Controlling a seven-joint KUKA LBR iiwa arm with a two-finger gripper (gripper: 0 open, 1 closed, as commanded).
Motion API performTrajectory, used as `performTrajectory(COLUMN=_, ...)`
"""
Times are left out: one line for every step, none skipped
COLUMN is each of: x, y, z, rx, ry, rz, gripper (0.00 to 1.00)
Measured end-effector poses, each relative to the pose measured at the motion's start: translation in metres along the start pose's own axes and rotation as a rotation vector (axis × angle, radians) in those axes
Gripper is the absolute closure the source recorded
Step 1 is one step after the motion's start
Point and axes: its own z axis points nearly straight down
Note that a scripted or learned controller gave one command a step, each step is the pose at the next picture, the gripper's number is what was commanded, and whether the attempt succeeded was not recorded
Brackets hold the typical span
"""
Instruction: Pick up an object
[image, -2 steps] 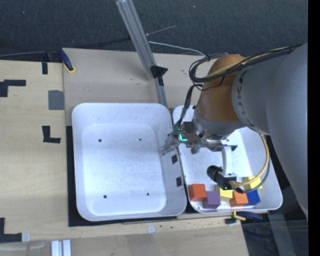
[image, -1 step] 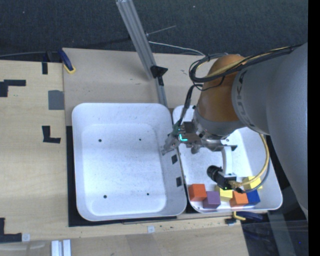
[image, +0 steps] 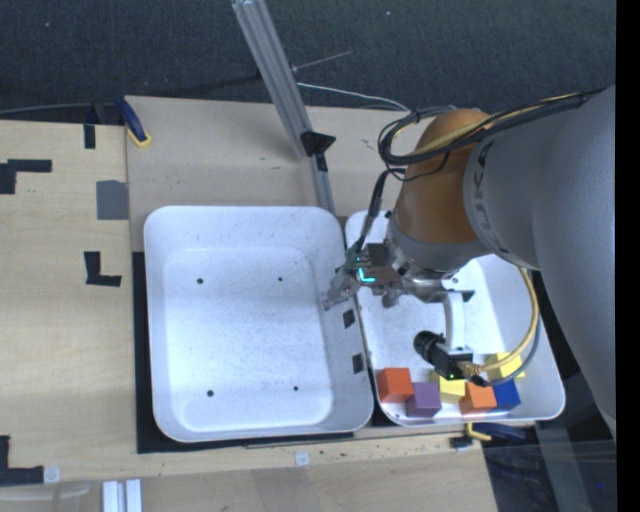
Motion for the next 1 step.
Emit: performTrajectory(x=0.0, y=0.0, z=0.0, rx=0.0, ry=0.0, rz=0.0, gripper=0.0)
